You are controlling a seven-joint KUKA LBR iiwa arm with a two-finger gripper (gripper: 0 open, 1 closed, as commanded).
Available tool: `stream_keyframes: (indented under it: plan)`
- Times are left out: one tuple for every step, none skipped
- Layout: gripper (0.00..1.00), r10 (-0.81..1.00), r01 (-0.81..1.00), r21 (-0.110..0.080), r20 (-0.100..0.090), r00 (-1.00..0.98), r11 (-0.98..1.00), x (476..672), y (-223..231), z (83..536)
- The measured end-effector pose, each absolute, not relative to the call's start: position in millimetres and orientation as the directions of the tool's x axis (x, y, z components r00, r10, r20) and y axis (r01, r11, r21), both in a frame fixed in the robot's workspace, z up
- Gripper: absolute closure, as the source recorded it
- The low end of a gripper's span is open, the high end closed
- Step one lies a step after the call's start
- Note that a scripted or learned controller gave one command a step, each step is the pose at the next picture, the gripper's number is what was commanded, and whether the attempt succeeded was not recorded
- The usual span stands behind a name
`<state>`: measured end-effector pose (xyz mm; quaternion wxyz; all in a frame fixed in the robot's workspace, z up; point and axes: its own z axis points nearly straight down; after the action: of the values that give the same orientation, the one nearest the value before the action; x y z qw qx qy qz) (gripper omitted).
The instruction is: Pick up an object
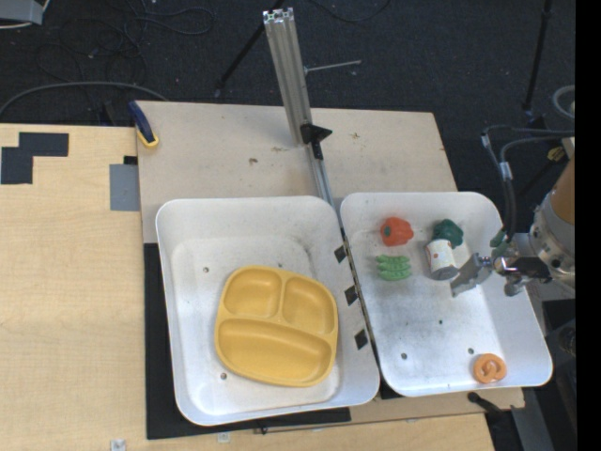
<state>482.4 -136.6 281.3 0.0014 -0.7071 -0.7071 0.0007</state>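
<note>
My fingers [467, 277] hang over the right bin [441, 346] beside a white cylinder [440, 256], their spread impossible to tell, no lettering legible anywhere.

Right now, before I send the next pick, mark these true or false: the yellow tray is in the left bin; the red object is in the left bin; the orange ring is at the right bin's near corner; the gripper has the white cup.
1. The yellow tray lies in the left bin. True.
2. The red object lies in the left bin. False: it lies in the right bin.
3. The orange ring sits by the right bin's near right corner. True.
4. The gripper holds the white cup. False: it is beside the cup, not around it.
</note>
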Motion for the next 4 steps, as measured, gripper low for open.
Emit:
stream_keyframes:
  plan:
    - [0.00,1.000,1.000,-0.008,0.002,0.000,0.000,486.8,-136.8,236.6]
    - [0.00,1.000,1.000,-0.010,0.003,0.001,-0.001,478.0,-141.0,176.6]
    - [0.00,1.000,1.000,-0.008,0.003,0.001,0.000,477.6,-137.9,132.6]
    - [1.00,1.000,1.000,-0.006,0.002,0.006,-0.006,478.3,-139.7,144.8]
